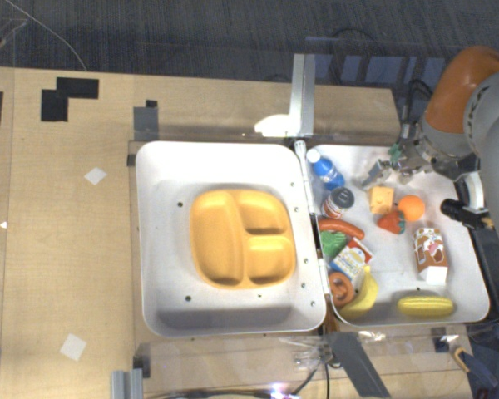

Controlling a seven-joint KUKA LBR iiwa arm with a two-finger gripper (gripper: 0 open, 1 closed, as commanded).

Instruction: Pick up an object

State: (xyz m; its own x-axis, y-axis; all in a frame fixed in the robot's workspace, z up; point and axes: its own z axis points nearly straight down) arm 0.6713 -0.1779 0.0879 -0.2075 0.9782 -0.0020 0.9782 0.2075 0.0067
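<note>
Across the bench, two white bins are sitting side by side. The left bin (pixel 158 223) is carrying a yellow tray (pixel 241 236) with three compartments, lying near its middle.

The right bin (pixel 474 264) is holding the small things. A blue bottle (pixel 324 171) is lying in its far left corner, with a dark round cap (pixel 342 198) just beside it. Along the left edge a red sausage (pixel 341 227) is lying above a green piece (pixel 333 244) and a printed packet (pixel 350 262). A banana (pixel 363 296) is curling in the near left corner, touching a red ring (pixel 340 288). A yellow oblong fruit (pixel 425 306) is lying along the near edge. A carton (pixel 430 254) is lying toward the right edge. Near the middle, a cheese block (pixel 382 199), a strawberry (pixel 391 221) and an orange (pixel 411 208) are clustering close together.

The arm (pixel 470 98) is reaching in over the far right corner of that bin. The gripper (pixel 391 165) is hanging low by the far edge, beyond the cheese block. Whether it is released or clenched cannot be told; nothing is showing in its grasp.
</note>
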